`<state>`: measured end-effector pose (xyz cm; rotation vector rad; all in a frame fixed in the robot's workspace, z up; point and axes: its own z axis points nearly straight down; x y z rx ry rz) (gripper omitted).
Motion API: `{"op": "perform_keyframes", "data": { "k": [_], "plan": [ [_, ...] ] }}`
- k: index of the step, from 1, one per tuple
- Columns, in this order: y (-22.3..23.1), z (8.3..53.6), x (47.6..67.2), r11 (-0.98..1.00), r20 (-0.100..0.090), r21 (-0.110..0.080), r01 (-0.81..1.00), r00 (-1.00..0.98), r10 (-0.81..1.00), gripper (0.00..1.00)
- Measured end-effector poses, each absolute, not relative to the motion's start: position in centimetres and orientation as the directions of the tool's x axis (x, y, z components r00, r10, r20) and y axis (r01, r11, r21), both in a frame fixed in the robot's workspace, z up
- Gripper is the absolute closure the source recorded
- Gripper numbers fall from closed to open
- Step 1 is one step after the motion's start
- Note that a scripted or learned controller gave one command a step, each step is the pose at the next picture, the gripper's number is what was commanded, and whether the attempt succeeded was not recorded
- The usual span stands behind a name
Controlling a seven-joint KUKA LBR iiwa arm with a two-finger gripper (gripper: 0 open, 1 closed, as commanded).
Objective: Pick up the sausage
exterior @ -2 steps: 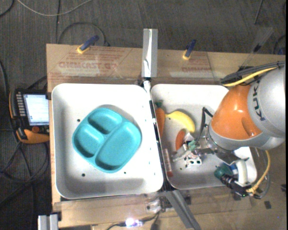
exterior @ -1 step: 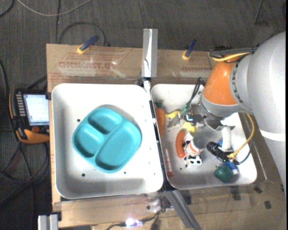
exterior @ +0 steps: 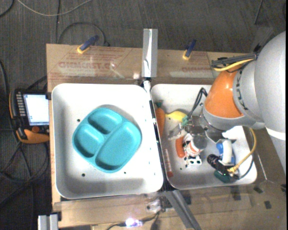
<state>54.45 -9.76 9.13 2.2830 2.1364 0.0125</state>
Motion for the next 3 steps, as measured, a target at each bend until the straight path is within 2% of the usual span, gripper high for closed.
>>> {"op": "perform_keyframes", "data": {
  "k": [1,2,3],
  "plan": [
    [-9.6,10.1,54.5,-0.066,0.001,0.017,0.998,0.066,0.998,1.0],
    [-14.3,9.4,52.2,-0.046,-0.002,0.007,0.999,0.046,0.999,1.0],
    [-12.3,16.8,54.2,-0.065,-0.002,-0.002,0.998,0.065,0.998,1.0]
  ]
}}
